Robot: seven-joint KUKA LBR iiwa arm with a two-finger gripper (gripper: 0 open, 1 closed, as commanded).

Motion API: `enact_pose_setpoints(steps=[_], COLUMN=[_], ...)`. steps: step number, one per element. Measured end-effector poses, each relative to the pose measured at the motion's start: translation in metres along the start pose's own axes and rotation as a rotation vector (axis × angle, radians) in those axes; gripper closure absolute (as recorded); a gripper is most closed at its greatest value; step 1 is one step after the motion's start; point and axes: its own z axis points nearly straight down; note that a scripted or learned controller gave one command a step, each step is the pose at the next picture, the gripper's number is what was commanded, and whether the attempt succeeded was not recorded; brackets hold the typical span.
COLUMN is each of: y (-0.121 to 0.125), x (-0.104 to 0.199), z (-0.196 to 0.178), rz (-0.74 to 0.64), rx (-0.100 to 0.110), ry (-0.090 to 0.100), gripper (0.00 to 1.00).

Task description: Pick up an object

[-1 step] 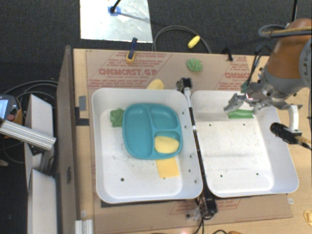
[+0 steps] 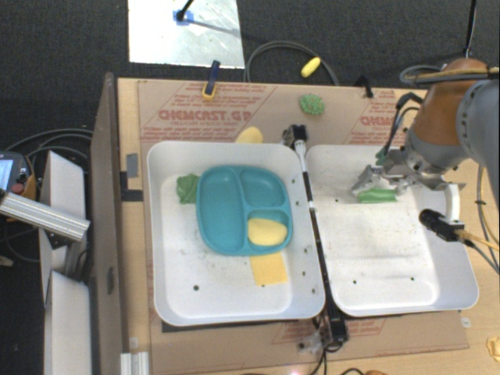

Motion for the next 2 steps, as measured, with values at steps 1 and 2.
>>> enact_pose_setpoints(steps=[1, 2], y=[-0.004, -0.002], x=[0.011, 0.011], z=[0.033, 0.020], rz=[-0.004, -0.004], rx=[-0.003, -0.008], ry=[0.001, 0.000], gripper=[0.00, 1.00])
